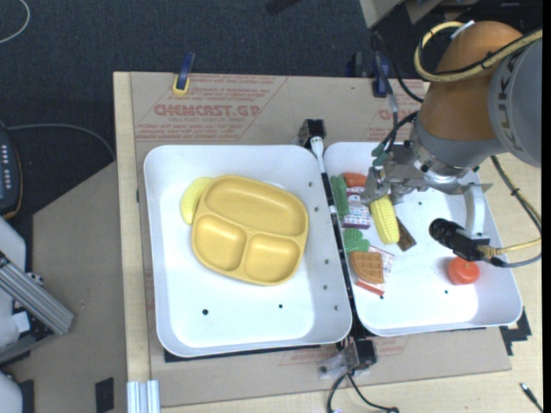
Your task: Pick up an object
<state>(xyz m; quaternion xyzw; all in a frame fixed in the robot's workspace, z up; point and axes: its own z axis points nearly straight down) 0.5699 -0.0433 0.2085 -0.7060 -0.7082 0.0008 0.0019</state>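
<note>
We see the arm (482,76) coming in from the right, w/ the end effector (385,198) low over the right bin (430,317). A yellow corn cob (386,220) sits right at its tip, tilted; we can't tell if the end effector is apart, together or clamped on it. Just beside the corn, along the bin's left wall: green veg (339,198), a waffle (368,267) and small packets. An orange-red item (463,270) lies apart, toward the right side. In the left bin (172,299): yellow divided plate (250,229), w/ a yellow piece (193,198) at its upper-left edge. Both bins sit on the table (138,110).
</note>
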